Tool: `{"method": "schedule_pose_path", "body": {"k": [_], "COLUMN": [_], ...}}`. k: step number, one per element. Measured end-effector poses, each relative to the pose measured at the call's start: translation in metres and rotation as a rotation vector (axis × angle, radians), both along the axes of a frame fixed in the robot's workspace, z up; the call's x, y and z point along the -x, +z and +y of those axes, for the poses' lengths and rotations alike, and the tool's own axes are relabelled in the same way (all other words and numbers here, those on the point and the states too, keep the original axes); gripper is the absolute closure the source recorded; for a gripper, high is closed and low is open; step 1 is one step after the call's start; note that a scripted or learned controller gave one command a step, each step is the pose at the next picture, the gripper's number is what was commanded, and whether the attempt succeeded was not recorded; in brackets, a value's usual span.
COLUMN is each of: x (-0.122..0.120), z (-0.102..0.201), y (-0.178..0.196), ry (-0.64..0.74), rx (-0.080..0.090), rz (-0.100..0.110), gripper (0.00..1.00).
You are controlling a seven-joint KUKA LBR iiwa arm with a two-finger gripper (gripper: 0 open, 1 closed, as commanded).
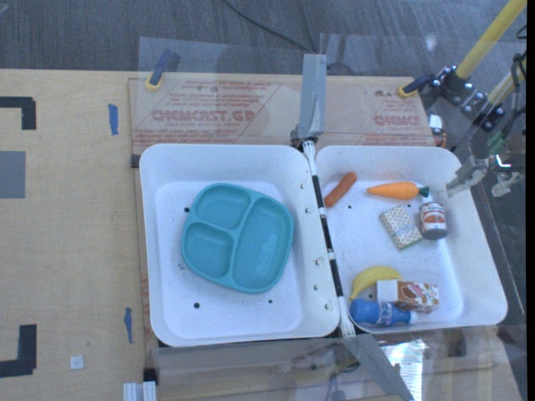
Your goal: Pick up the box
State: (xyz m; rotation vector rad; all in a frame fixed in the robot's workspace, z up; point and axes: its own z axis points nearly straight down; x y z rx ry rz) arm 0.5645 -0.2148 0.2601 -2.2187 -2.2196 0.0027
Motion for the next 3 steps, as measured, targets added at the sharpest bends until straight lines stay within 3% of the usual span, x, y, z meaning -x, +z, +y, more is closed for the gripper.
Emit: {"method": "schedule_pose_path", "body": {"k": [1,2,3], "x": [-0.028,-0.038,-0.038], "z": [0.038,0.044,0.043], "y": [-0.118,-0.172,-0.162], "ry": [0.268,0.368,0.365], "rx": [-0.001,0.001,0.001], "rz": [0.000,-0.008,-0.010], "gripper": [0.00,0.00,1.00]}}
